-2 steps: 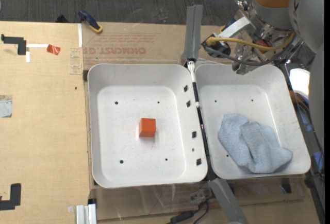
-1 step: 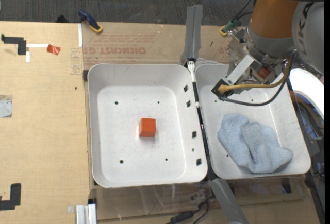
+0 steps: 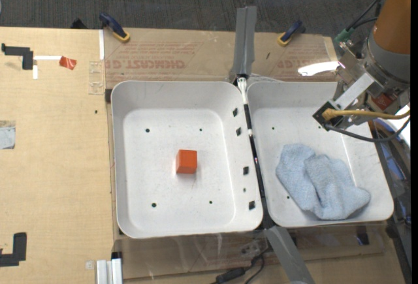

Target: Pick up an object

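An orange-red block (image 3: 187, 162) lies near the middle of the left bin (image 3: 130, 145). A crumpled light blue cloth (image 3: 323, 181) rests in the near half of the right bin (image 3: 287, 113). My gripper (image 3: 382, 96) hangs at the right edge of the camera view, above the right bin's far right corner. It is up and to the right of the cloth, apart from it, and far from the block. The arm's grey wrist and orange band (image 3: 395, 8) rise above it.
A grey divider post (image 3: 244, 41) stands behind the seam between the bins. Two blue-and-yellow clamps (image 3: 114, 26) (image 3: 289, 33) hold cardboard at the back. The wooden bench (image 3: 52, 158) stretches left, with a small red piece (image 3: 67, 62) on it.
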You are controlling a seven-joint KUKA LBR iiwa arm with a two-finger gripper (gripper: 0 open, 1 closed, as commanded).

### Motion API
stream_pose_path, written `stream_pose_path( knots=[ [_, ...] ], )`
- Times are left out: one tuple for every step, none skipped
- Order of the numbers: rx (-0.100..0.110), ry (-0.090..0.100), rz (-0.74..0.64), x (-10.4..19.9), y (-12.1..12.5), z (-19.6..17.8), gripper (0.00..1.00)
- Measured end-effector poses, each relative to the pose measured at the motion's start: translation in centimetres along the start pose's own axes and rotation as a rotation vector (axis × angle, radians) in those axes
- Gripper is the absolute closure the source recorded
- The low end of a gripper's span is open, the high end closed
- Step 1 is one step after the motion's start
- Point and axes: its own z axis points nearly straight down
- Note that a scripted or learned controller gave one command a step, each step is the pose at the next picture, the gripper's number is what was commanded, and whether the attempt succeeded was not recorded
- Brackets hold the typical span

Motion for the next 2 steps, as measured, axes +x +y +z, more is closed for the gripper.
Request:
stream_pose_path(
  knots=[
    [0.001, -0.001, 0.221, -3.1, 0.4, -0.8, 1.0],
    [0.001, -0.001, 0.393, -5.2, 3.4, -0.1, 1.0]
  ],
)
